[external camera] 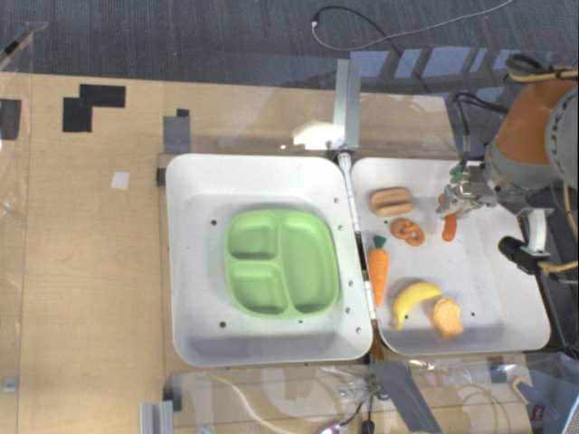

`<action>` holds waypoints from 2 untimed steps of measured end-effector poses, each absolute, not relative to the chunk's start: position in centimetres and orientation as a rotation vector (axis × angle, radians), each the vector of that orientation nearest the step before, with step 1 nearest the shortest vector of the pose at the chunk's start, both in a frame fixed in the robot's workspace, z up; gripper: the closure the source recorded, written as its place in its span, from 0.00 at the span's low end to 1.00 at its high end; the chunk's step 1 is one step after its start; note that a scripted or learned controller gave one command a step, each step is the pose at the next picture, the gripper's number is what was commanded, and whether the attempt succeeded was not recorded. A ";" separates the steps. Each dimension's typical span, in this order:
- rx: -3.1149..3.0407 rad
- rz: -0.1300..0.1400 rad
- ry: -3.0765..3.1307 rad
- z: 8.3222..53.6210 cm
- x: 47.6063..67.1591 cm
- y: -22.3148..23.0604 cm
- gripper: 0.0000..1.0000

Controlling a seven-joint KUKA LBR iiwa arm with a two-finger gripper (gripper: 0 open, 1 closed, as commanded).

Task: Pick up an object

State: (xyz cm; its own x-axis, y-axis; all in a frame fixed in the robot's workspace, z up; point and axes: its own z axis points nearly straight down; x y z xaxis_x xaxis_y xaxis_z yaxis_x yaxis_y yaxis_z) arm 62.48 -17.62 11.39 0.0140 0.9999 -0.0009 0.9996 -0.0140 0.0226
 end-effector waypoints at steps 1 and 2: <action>2.448 0.007 1.960 8.7 63.8 -16.7 1.00; 2.540 0.006 1.841 19.5 63.4 -13.3 1.00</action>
